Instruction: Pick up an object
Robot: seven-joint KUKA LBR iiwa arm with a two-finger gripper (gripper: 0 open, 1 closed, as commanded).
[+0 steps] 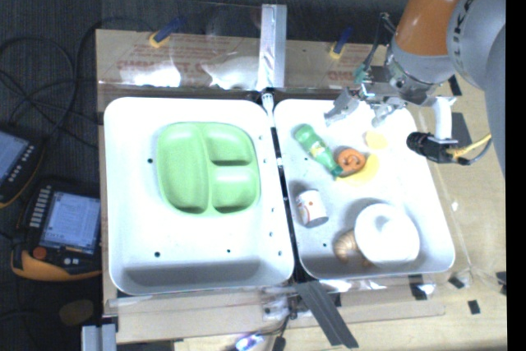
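- Candidates for the pick all lie in the right bin (440, 214): a green bottle (315, 145) on its side, slanting toward an orange toy (352, 160) that rests on a yellow piece (367, 166); the bottle's lower end touches the toy.
- Nearest my hand is a pale yellow piece (376, 140), apart from the cluster, with bare bin floor around it. I judge it the easiest approach, though flat and low.
- Further down: a small white cylinder (310, 207) with a reddish mark, lying near the bin's left wall; a white bowl (385, 233) turned rim-down, with a brownish object (344, 243) tucked against its left side, partly hidden.
- My hand (362, 106) hangs over the bin's upper end, fingers spread wide and pointing down, nothing between them.
- My arm reaches in from the right; the orange band (431, 12) sits above the wrist, wrist tilted over the bin's upper right corner.
- Left bin (136, 259) holds a green divided tray (207, 167), set about centre, well apart from my hand.
- Both bins sit side by side on the surface (107, 53).
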